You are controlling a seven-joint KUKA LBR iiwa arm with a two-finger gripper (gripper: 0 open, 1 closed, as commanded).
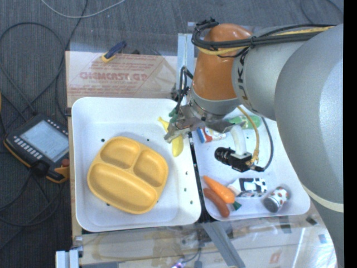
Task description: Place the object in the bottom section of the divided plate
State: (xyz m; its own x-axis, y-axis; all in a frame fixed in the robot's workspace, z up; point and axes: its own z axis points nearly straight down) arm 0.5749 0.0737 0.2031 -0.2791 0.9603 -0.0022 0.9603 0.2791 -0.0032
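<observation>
Camera view, single frame. Gripper (179, 126) sits over the far right corner of the left bin (111, 119), close to the wall shared with the right bin (249, 207). Open or closed: cannot tell, the wrist hides it from above.

Yellow object (177, 146), banana-like, shows directly under and just near of the gripper. A second bit of yellow pokes out on the gripper's left side. Whether it is gripped or only lying on the bin floor: cannot tell. It is close to the bin's right wall and apart from the plate.

Divided plate (120, 186), yellow, lies flat in the middle of the left bin, turned at a slant. It has three sections, a long one along the near side and two smaller ones on the far side. Nothing lies in any of them.

Right bin contents:
- orange carrot (219, 189) near the left wall
- darker orange piece (217, 202) just beside it
- black-and-white patterned item (252, 185)
- small grey can (275, 200) at the near right

Outside the bins: cardboard sheet (120, 77) on the far side, teach pendant (39, 144) on the floor to the left.
</observation>
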